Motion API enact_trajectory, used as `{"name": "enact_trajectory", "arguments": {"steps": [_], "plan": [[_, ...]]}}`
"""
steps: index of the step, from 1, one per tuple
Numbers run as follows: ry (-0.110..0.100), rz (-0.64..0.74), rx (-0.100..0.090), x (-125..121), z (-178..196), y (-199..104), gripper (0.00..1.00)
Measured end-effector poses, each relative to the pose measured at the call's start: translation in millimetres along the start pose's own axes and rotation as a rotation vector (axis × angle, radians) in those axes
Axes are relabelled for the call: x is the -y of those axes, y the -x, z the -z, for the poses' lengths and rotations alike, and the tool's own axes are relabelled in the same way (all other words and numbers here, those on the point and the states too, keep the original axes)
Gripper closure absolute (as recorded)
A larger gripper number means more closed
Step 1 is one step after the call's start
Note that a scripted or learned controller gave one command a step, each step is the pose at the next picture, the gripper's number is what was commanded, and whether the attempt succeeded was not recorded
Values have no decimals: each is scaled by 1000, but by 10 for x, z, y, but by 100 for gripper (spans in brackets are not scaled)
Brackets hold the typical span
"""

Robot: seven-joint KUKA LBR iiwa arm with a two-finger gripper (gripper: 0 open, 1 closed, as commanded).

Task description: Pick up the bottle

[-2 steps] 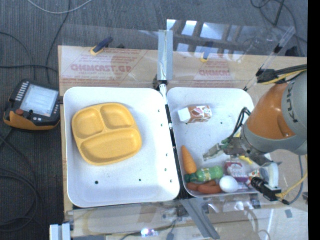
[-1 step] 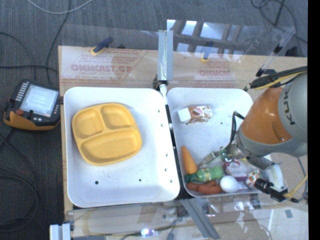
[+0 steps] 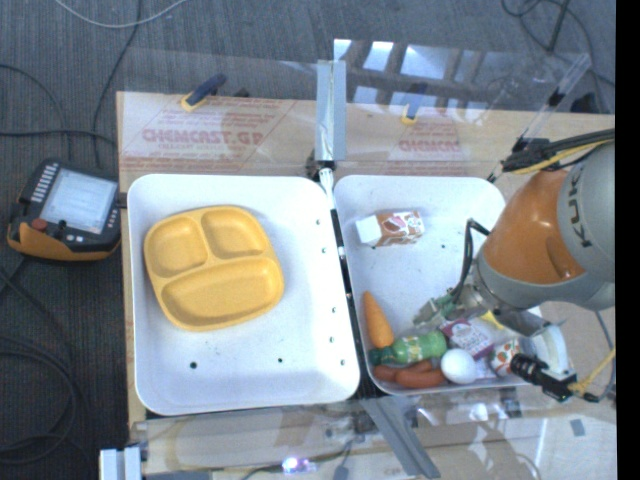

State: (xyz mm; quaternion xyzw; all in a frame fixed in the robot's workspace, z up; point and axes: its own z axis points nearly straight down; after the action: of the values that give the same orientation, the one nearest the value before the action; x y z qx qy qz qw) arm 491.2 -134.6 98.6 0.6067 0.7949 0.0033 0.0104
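Single fixed camera, mounted above the bench and looking down at a slant. The plywood bench top [image 3: 200, 138] recedes toward the frame's upper edge, with dark carpet beyond it. Both shallow white plastic bins lie within the field: the left bin [image 3: 240, 378] near centre, the right bin [image 3: 440, 193] toward the right. The grey-and-orange arm [image 3: 545, 238] enters from the right edge. Distance is moderate.

Grey arm [image 3: 610, 193], broad orange band [image 3: 535, 233], dark lettering on casing, thin black cables
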Motion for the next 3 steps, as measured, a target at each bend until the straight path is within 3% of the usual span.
{"name": "enact_trajectory", "arguments": {"steps": [1,2,3], "plan": [[0,0,0,1,-1,-2,0],[-2,280,-8,60,-80,160,0],[0,149,2,24,-78,38,0]]}}
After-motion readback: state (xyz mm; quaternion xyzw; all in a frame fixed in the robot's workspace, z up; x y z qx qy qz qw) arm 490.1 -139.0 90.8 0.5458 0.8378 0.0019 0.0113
